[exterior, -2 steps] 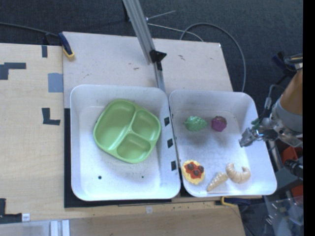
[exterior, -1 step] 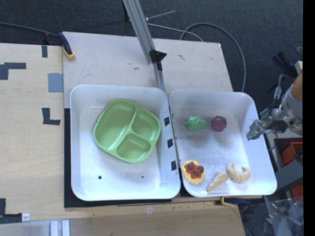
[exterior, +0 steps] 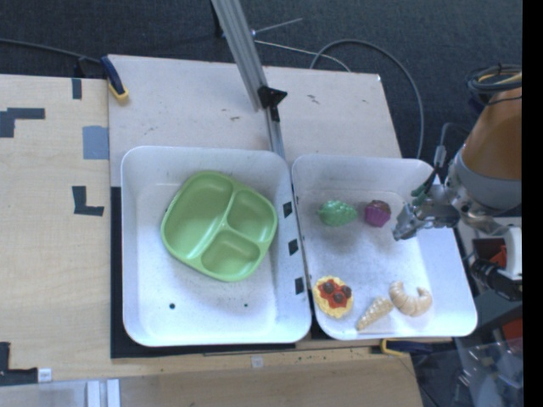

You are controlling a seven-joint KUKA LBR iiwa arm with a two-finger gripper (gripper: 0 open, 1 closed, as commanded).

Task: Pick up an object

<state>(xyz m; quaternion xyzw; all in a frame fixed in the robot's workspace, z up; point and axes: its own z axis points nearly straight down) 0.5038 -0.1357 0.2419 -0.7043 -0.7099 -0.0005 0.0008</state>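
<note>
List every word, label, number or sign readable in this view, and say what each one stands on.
None: no readable text anywhere.
Green divided plate: plain, no print.
White bins: unmarked, apart from small dark marks along the divider, which are not characters.
Wooden bench: grey and dark tape pieces, no writing on them.
Arm and claw: no legible label.

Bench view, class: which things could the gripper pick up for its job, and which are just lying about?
For the job:
gripper
purple toy
green toy
small tart
croissant
cone

Lying about:
green divided plate
yellow-handled tool
cable
</note>
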